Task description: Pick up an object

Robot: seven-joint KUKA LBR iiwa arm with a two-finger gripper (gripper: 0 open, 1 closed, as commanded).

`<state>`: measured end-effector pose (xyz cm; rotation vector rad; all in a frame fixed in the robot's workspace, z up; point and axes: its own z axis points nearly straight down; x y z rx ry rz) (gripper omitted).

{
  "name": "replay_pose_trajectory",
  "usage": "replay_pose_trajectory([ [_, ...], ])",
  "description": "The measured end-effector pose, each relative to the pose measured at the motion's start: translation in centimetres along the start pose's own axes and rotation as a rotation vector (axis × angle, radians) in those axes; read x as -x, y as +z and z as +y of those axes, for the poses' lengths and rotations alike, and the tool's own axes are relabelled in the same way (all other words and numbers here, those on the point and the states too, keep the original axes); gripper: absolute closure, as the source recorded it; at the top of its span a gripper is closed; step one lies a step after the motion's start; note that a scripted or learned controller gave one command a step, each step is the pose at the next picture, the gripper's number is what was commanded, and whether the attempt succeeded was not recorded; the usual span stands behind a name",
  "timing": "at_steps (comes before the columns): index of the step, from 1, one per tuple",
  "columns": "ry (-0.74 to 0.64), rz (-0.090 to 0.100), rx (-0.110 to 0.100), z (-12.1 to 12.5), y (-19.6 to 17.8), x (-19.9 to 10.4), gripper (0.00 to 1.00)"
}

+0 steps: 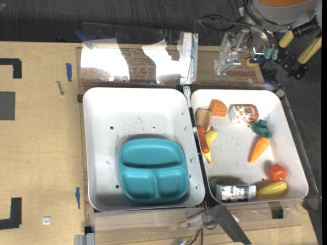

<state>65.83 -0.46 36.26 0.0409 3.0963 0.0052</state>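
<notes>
The jaws (231, 60) hang above the far edge of the right bin (295, 137); whether they are apart I cannot tell. The carrot (259, 149) lies nearer the camera, its length slanted

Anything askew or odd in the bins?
Nothing spilled or damaged. The can lies on its side at the right bin's front edge, and several toys crowd the divider wall. The teal tray sits flat in the left bin.
</notes>
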Motion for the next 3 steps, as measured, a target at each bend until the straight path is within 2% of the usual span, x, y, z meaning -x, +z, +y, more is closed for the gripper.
replay_pose_trajectory([
  [1,0.000,-0.012,0.000,0.0,-1.2,0.2,1.00],
  [2,-0.130,0.042,-0.001,-3.6,0.8,-3.5,1.00],
  [3,-0.130,0.030,-0.001,-3.5,-0.5,-3.3,1.00],
])
